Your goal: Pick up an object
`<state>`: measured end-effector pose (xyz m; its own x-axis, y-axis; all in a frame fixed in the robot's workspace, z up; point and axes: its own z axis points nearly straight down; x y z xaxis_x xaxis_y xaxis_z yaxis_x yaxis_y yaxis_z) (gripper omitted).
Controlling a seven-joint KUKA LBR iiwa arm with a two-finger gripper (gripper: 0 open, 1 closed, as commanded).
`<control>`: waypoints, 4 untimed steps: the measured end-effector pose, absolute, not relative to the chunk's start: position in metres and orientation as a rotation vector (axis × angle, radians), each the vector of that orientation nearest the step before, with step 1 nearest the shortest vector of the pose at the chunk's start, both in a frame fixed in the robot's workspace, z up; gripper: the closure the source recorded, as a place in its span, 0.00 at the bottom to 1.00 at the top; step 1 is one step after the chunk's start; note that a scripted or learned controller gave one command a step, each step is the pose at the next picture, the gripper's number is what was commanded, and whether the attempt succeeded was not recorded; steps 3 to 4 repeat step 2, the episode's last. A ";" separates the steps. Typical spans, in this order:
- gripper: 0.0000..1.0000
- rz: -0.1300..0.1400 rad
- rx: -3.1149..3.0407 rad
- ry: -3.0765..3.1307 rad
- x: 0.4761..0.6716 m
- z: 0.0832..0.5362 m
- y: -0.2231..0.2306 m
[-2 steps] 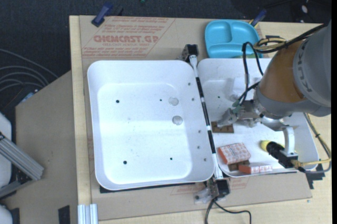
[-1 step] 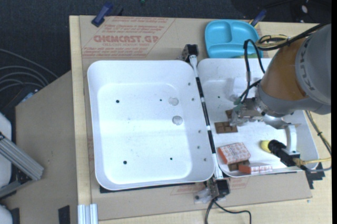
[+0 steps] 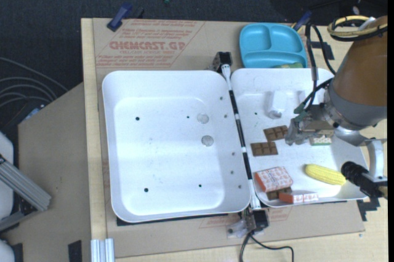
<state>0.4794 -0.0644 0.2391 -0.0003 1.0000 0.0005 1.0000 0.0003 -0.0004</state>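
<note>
We see the arm [image 3: 363, 79] cut off at three o'clock, covering the right bin's [image 3: 258, 85] far side. The gripper's [image 3: 303, 130] tips are too blurred to judge.

Yellow banana [image 3: 324, 174] lying flat, right bin's [image 3: 258, 85] near right corner

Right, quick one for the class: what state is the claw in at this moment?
Claw: low in the right bin beside the chocolate pieces; open or closed cannot be told.
</note>
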 end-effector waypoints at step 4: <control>0.00 0.002 -2.218 -2.220 0.499 0.184 -0.050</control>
